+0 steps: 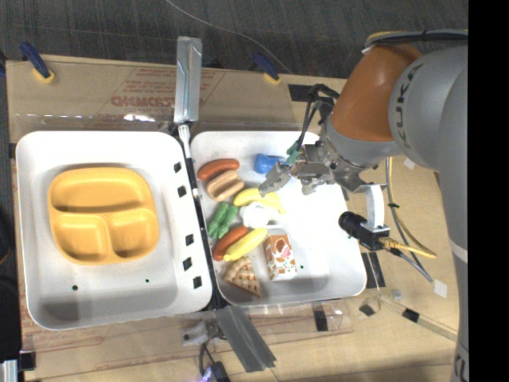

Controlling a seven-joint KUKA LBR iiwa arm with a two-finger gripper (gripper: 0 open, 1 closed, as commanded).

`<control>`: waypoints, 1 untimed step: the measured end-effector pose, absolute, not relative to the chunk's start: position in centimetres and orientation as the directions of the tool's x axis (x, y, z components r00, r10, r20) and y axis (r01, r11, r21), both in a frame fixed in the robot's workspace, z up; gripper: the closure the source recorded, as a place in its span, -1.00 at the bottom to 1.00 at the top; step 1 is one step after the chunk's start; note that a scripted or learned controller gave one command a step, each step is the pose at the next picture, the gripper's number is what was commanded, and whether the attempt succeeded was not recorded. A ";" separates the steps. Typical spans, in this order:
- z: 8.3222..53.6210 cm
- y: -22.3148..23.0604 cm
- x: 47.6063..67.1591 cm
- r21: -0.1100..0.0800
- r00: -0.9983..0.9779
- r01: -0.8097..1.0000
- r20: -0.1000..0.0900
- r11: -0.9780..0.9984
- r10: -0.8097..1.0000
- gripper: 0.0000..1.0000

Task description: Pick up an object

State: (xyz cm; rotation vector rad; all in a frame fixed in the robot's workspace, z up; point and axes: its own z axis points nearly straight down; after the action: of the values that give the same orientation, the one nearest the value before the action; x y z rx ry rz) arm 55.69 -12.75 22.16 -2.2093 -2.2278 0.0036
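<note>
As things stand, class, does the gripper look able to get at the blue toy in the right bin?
Probably yes. The gripper hangs just beside the blue toy, which lies near the right bin's back wall with nothing on top of it. The hot dog lies apart to its left.

The bench (413, 325) is pale wood, covered across the upper left of the frame by a sheet of brown cardboard (119, 86). Two shallow white bins rest on it side by side: the left bin (32, 237) at centre left, the right bin (334, 269) touching it at centre.
</note>
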 end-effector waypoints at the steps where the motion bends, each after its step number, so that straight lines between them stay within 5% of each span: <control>1: 9.5 -12.5 61.0 -0.005 -0.272 0.962 0.003 0.272 0.962 -1.00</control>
State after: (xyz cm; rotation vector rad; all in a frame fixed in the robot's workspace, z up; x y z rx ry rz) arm 61.03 -12.45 9.53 -1.8923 -2.5008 0.0041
